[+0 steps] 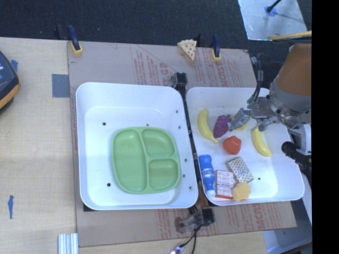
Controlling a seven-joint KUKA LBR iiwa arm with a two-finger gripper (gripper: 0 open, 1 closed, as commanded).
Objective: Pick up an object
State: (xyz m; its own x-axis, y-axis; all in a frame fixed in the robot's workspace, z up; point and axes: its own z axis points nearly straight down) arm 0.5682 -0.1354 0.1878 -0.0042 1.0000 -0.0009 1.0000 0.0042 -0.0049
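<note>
Where the right bin (296, 187) holds its clutter, toys lying loose on the white floor: a purple grape bunch (221, 125) just left of the gripper (253, 118), a red tomato (232, 144) near and below it, a yellow banana (205, 126) along the left wall, a second banana (260, 142) just nearer than the fingers. Toward the near edge, a blue bottle (206, 172), a red-and-white packet (224, 183), a checkered packet (240, 169) and a yellow lump (241, 191), packed close together. Reaching in from the right, the grey arm (290, 97) with its orange band, wrist bent low over the bin's far right part, fingers splayed apart and pointing left, one tip close beside the grapes, nothing visibly between them. In the left bin (90, 105), a green divided plate (145, 159) lying flat near the middle. Beyond the bins on the cardboard sheet (122, 62), a pizza-slice toy (187, 49) at the far edge, flanked by blue-handled clamps (74, 39). At the far left of the bench, part of a dark device with an orange rim (7, 83).
</note>
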